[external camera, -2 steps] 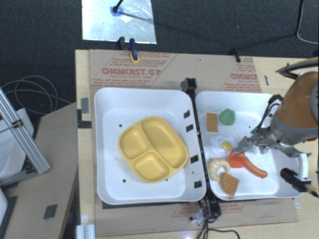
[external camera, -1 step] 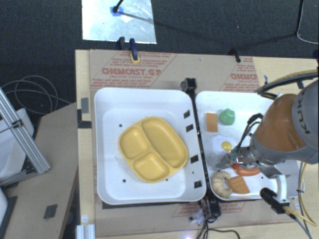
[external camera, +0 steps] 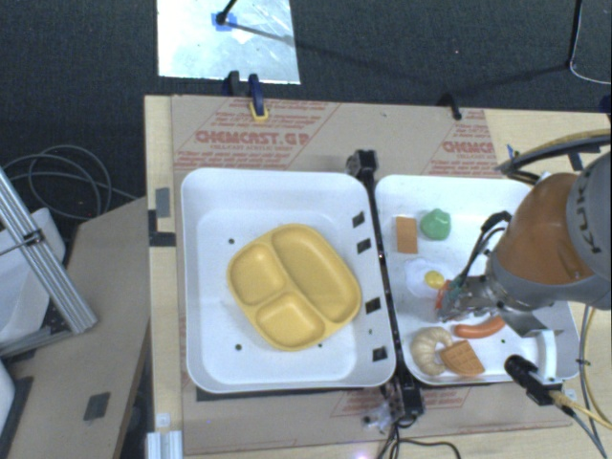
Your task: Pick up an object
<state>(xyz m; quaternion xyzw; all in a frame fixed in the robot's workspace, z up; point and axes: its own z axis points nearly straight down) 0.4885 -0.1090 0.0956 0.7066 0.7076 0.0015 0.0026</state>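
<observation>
The arm reaches in from the right over the right bin [external camera: 459,187], its orange band above the wrist. Its gripper [external camera: 457,301] is low in the bin's lower middle, just above a red sausage [external camera: 478,329]. Something red shows at the fingertips; what it is cannot be made out. Around it lie a green pepper-like toy [external camera: 436,224], an orange block [external camera: 406,235], a fried-egg toy [external camera: 427,278], a croissant [external camera: 429,346] and a toast-coloured wedge [external camera: 463,358].
The left bin [external camera: 206,256] holds a yellow three-compartment plate [external camera: 292,285]. A black divider with clips [external camera: 375,256] runs between the bins. Cardboard lies under both bins. A metal frame and cables stand at the far left.
</observation>
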